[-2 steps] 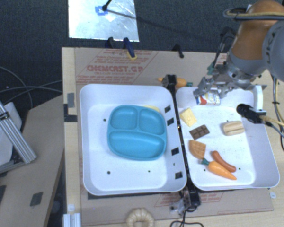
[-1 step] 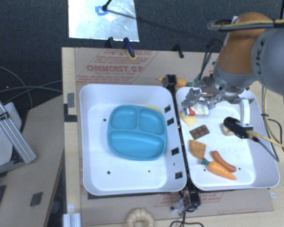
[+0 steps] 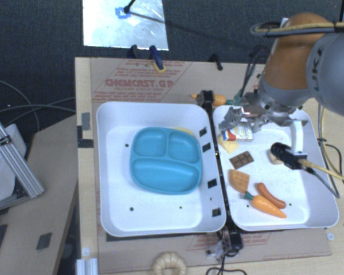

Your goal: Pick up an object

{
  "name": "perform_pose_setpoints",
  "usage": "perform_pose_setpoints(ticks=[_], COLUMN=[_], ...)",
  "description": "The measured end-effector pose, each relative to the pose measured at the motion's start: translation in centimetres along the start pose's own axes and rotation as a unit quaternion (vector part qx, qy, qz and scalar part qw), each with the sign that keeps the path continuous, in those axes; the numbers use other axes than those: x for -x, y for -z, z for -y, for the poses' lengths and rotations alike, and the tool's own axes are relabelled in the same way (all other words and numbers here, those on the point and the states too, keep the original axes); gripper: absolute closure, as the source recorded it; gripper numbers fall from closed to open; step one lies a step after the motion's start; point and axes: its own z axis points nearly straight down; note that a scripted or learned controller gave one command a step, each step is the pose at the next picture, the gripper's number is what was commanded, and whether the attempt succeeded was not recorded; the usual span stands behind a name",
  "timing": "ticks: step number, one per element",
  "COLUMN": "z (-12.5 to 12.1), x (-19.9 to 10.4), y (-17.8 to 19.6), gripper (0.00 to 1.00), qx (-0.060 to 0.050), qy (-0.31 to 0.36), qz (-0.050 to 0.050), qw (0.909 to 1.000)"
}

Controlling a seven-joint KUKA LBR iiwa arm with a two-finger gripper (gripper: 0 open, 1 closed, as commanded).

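Small white, red and blue carton flat in right bin's far-left corner, beside chocolate square.

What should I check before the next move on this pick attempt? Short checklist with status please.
1. Gripper over right bin: ok.
2. Fingers open or shut: cannot tell.
3. Object held: cannot tell.
4. Nearest target, small packet, sits just under the gripper: ok.
5. Brown waffle, chocolate piece and carrots lie apart from the gripper: ok.
6. Blue divided plate in left bin, out of the way: ok.
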Motion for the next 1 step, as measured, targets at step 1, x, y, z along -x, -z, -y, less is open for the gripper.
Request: perform_pose_setpoints(ticks=[1], z=[-0.99], x=[0.26], y=[-1.28], gripper=[1.0], qx=[0.0], qy=[-0.002], qz=[0.001], qw=[1.0])
